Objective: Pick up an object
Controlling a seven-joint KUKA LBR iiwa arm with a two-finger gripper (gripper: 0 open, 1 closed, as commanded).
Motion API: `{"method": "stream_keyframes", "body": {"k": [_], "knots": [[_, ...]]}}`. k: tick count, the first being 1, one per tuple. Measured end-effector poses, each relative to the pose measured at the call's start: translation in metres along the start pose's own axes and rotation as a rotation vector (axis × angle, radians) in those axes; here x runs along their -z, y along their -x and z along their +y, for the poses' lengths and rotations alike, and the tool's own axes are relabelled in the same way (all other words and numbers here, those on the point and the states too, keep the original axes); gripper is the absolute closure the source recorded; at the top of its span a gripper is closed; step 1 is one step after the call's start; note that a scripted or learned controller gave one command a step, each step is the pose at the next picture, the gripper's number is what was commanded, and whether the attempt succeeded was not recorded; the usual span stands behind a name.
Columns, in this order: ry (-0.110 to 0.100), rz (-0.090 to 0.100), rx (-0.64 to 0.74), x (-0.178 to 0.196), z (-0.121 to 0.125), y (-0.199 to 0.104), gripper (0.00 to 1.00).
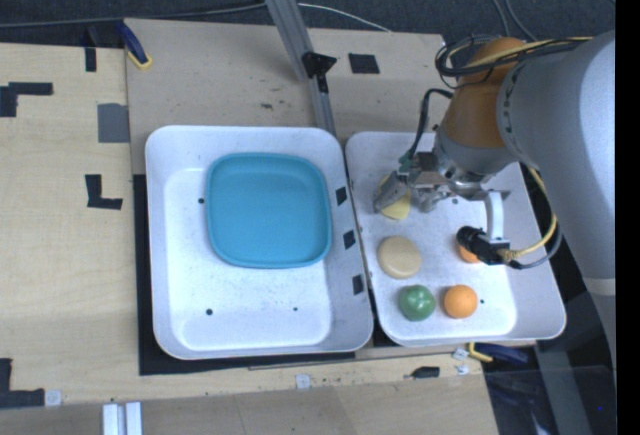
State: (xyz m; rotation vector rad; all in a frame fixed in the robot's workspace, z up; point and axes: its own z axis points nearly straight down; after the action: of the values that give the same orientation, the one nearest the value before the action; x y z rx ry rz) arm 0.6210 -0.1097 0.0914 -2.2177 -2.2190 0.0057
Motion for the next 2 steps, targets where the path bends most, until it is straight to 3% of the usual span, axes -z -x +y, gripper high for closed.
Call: {"method": "stream_keyframes", "body": {"k": [1, 2], "knots": [[0.005, 0.0, 0.001, 0.013, 0.001, 0.0, 1.0], [0.009, -0.001, 0.0, 0.069, 0.011, 0.002, 1.0]]}}
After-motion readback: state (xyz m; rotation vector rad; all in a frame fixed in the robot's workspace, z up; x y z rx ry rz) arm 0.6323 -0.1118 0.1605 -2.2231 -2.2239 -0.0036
